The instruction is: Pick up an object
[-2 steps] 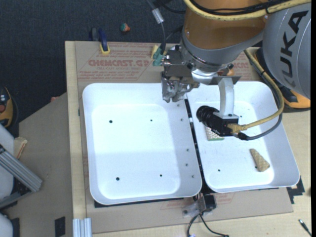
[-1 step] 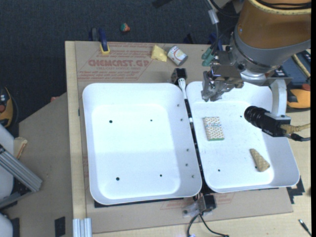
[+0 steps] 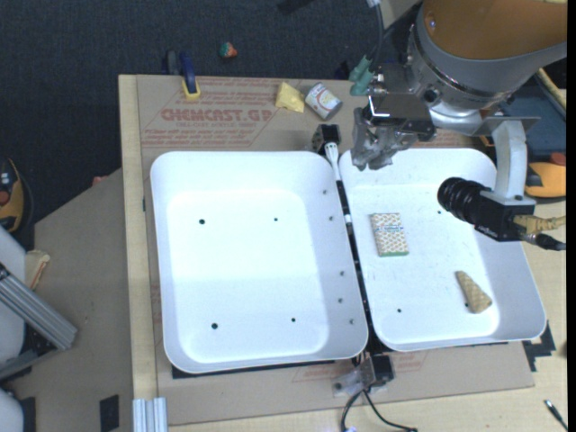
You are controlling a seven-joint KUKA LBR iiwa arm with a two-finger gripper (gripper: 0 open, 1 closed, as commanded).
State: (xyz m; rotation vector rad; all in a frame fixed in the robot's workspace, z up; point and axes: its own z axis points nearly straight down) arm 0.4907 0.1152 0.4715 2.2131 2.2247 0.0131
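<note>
The big grey robot arm with the orange band [image 3: 490,25] reaches in from the right, and its small metal two-finger gripper [image 3: 372,156] hangs over the top left corner of the right white plastic bin [image 3: 517,318], close to the wall it shares with the left white plastic bin [image 3: 162,241]. How the gripper is set is too blurry and small to tell. Nothing can be seen held in it. Two things lie in the right bin. A small flat box with a pale dotted top [image 3: 389,234] sits near the middle, a little below the gripper. A tan cone-shaped piece like an ice cream cone [image 3: 473,292] lies lower down, toward the right side, well apart from the box. A black round camera part [image 3: 468,203] sticks out over the right side of this bin. It looks like the pick is not done yet and the arm is getting ready to go down. The box seems the closest thing to try. For that, the gripper needs to slide toward the middle of the bin, sit right above the box, go down around it, and squeeze its sides.
</note>
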